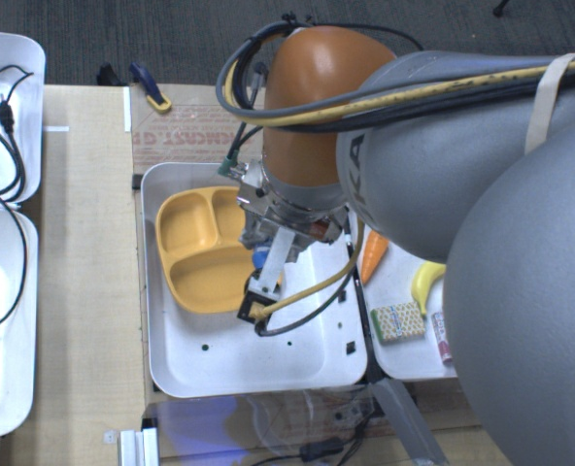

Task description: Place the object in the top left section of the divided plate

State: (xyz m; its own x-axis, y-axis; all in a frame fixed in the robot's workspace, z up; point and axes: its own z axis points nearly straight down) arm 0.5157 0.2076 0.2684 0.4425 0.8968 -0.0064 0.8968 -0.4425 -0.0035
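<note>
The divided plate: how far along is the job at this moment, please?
Done: the tool hangs over the right rim of the yellow divided plate. In hand: a small blue thing shows beside the tool; whether it is gripped, I cannot tell. Left: the plate's visible sections hold nothing yet, so the placing in the top left section is not done.

The yellow divided plate (198, 250) lies flat, just left of the claw (271, 244) and partly under it. A small blue object (260, 258), mostly hidden, sits right at the claw, by the plate's right rim.
</note>
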